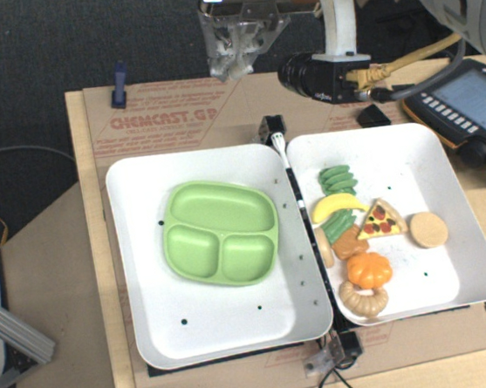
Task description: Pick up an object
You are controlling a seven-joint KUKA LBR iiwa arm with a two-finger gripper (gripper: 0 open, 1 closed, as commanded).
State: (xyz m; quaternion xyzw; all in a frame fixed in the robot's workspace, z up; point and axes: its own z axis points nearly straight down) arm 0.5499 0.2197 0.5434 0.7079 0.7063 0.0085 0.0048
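The objects to pick from lie clustered in the left half of the right bin [432, 157], close to the wall it shares with the left bin [135, 246]. They are small toy foods. At the top of the cluster sits a dark green ridged piece [338, 177], like a bunch of beans. Just below it lies a yellow banana [332, 207], touching a second green pod [338, 224]. To their right is a pizza slice [381, 219], a yellow wedge with red spots. A brown, cookie-like piece [348, 243] sits beneath the pod, and a glossy orange pumpkin [369, 271] lies just below that. A tan pretzel-like ring [364, 299] rests at the bottom of the cluster, touching the pumpkin. A round tan biscuit [428, 229] lies apart to the right of the pizza slice.

In the left bin rests a light green divided plate [220, 232] with three compartments.

Both bins stand on a brown board on the desk [172, 114]. The tool [232, 48] hangs beyond the far edge of the bins, over the board, well apart from the foods; I cannot tell how wide it stands, and nothing is seen in it.
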